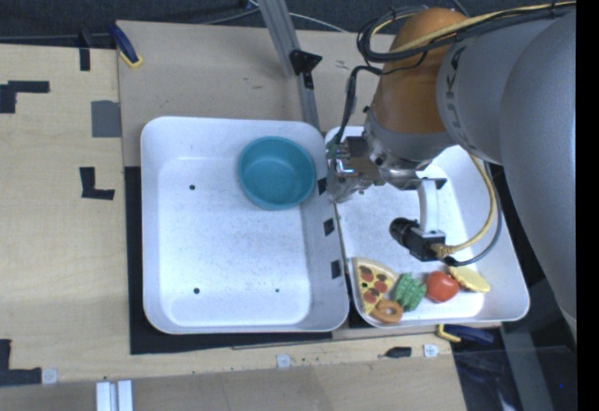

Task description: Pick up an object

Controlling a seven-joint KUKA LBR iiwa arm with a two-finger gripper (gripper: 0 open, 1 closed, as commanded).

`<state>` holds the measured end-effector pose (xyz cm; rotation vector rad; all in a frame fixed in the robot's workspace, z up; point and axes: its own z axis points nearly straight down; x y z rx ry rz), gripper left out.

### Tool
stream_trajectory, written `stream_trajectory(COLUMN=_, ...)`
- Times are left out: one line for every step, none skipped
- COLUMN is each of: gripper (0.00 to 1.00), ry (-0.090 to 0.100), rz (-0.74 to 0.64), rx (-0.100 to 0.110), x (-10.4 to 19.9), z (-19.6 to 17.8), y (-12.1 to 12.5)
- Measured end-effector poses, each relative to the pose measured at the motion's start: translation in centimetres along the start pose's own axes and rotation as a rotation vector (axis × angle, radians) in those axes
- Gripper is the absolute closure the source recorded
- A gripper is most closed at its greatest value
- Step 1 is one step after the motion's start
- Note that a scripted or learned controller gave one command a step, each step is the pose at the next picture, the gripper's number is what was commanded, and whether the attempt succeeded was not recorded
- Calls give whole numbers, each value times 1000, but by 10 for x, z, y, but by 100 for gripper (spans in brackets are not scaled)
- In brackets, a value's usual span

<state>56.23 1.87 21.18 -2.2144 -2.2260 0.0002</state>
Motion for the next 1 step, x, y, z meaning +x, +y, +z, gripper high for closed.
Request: stream_trajectory(gripper=100, ry=0, rz=0, rx=-1, x=53, z=-14, y=7)
